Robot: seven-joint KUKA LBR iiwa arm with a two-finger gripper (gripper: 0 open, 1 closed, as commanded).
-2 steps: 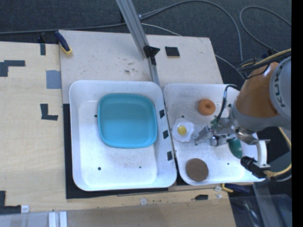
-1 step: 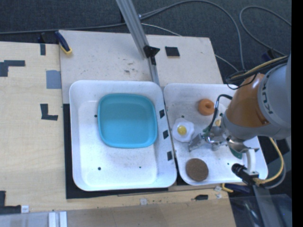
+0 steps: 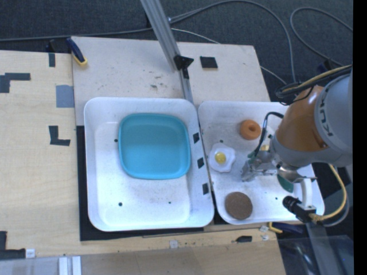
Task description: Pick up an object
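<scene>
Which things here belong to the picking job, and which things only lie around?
Belong to the job: gripper, orange ball, fried egg toy, brown disc, all in the right bin.

Lying about: blue plate in the left bin, yellow-handled tool.

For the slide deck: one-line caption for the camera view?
Gripper low in the right bin among fried egg, orange and brown disc.

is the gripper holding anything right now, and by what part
Cannot be told. The gripper sits low in the right bin, between the fried egg, orange donut and brown cookie; nothing shows between its jaws.
</scene>
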